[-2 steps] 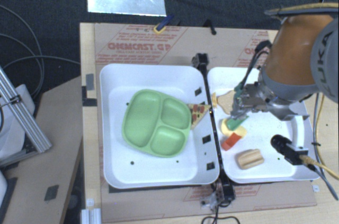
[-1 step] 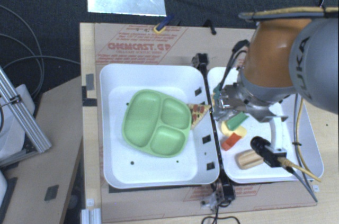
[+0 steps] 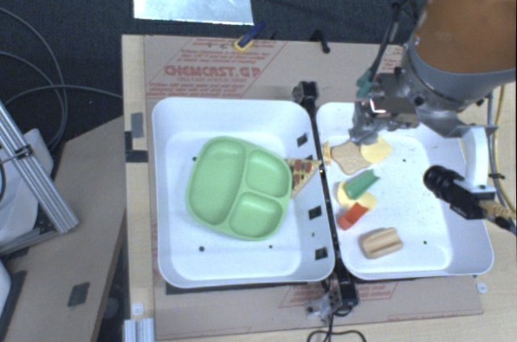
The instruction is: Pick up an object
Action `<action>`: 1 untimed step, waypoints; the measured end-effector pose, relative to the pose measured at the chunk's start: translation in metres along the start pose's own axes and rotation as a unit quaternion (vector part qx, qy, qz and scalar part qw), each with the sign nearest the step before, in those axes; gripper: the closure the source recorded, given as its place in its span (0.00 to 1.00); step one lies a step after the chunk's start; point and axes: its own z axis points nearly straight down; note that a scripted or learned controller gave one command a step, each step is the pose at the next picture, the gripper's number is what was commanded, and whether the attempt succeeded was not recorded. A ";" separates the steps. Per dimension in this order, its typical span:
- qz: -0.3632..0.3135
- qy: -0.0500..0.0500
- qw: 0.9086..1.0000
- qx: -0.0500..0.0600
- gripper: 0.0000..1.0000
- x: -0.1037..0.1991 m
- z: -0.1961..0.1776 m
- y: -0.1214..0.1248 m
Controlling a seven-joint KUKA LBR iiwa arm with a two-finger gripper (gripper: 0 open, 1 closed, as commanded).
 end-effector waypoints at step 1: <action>0.000 -0.002 1.000 0.013 1.00 0.039 0.091 -0.003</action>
